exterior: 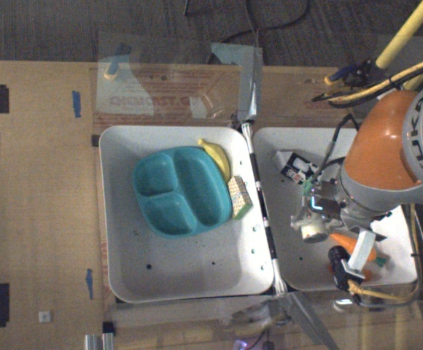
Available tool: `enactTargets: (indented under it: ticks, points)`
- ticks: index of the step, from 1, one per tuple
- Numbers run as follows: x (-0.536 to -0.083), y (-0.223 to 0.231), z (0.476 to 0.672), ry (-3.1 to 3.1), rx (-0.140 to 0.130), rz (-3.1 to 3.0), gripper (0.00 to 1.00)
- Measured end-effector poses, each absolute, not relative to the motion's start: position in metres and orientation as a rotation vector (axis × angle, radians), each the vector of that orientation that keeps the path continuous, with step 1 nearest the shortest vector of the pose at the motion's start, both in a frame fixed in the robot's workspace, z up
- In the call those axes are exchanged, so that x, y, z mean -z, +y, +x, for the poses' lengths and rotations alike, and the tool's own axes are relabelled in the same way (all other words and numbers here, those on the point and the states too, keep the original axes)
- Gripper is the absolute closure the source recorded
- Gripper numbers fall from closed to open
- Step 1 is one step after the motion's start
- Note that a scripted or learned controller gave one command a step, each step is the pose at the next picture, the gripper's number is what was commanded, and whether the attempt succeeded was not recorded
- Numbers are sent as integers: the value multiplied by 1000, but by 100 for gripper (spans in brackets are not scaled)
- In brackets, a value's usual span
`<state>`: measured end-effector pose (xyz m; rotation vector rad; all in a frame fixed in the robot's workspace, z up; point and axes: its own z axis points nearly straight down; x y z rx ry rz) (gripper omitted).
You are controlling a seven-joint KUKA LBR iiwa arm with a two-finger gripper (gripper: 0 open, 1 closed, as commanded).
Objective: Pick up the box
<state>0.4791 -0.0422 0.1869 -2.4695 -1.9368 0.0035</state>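
My gripper (pixel 312 228) hangs low over the right bin (pixel 288 268), near that bin's middle, with my grey arm and its orange band (pixel 379 148) reaching in above it from the right. From this angle the wrist hides the tips, so I cannot tell how the gripper is set, and nothing shows as held.

The box (pixel 239 194) (small, with a patterned face) lies in the left bin (pixel 189 268), against that bin's right wall, touching the right edge of the teal divided plate (pixel 182 192). A banana (pixel 217 155) lies along the plate's upper right rim, just above the box.

In the right bin, a small black-and-white item (pixel 295 168) sits near the upper left corner, and an orange thing (pixel 346 240) lies just beside my wrist.
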Motion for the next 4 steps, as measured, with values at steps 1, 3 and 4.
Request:
enactTargets:
  ticks: [1,3,4]
  points:
    - [-189,27,484,-1884,-3,-2513,100]
    - [-183,-9,488,-1795,-6,-2574,100]
    - [-216,-96,479,-1737,-2,-2618,100]
